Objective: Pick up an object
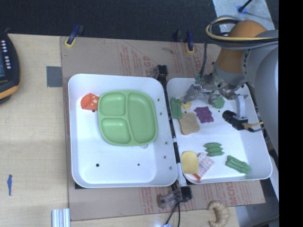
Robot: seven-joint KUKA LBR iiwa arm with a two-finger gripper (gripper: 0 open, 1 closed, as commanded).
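Where arm meets right bin (265,171) — tool (204,90) low at far edge; opening unclear — nothing visibly held

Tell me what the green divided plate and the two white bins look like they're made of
The green divided plate looks like molded plastic with a matte finish: even color, soft rounded compartment ridges. The left bin and right bin seem to be smooth white plastic, slightly glossy, with rounded corners; coated metal can't be ruled out.

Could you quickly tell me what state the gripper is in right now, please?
Gripper: at the back of the right bin; open or shut cannot be told.
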